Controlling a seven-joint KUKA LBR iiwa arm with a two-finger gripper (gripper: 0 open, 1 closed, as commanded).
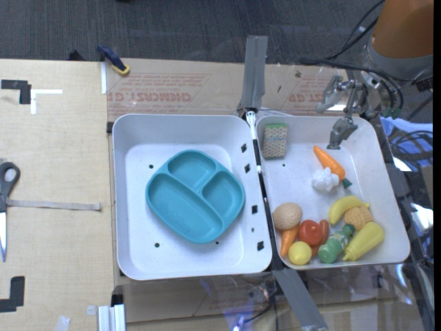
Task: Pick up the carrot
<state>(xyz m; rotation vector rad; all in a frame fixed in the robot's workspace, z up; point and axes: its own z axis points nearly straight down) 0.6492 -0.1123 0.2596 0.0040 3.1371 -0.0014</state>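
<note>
So the carrot (329, 161) is lying in the right bin (368, 205), up toward its far edge, touching a white cauliflower (325, 180). The pincer (340, 135) hangs just above it near the far right corner, can't tell if it's open.

- Bench (55, 254): light wood surface.
- Two white bins, left bin (131, 240) and right bin (368, 150), side by side.
- Scissors (5, 192) at left edge.
- Cardboard sheet (179, 88) along far edge.
</note>
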